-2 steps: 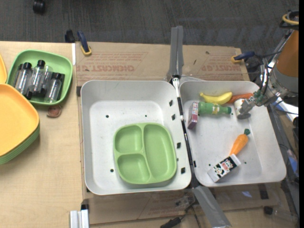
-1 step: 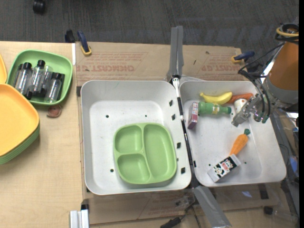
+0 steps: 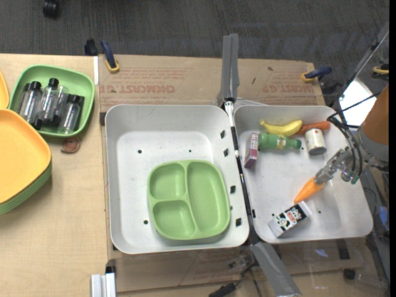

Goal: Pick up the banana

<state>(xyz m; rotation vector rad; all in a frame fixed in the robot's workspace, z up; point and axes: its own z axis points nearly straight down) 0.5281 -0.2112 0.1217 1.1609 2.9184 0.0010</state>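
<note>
Lying well apart from jaws [image 3: 337, 164]: banana [image 3: 281, 127]

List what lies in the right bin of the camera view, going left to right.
Purple carton → green bottle → banana → black-and-white carton → carrot → white can → gripper.

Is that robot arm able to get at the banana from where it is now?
Probably yes. The banana lies uncovered at the far edge of the right bin, open from above. The green bottle lies close beside it, leaving tight room on that side. The gripper hangs nearby.
</note>
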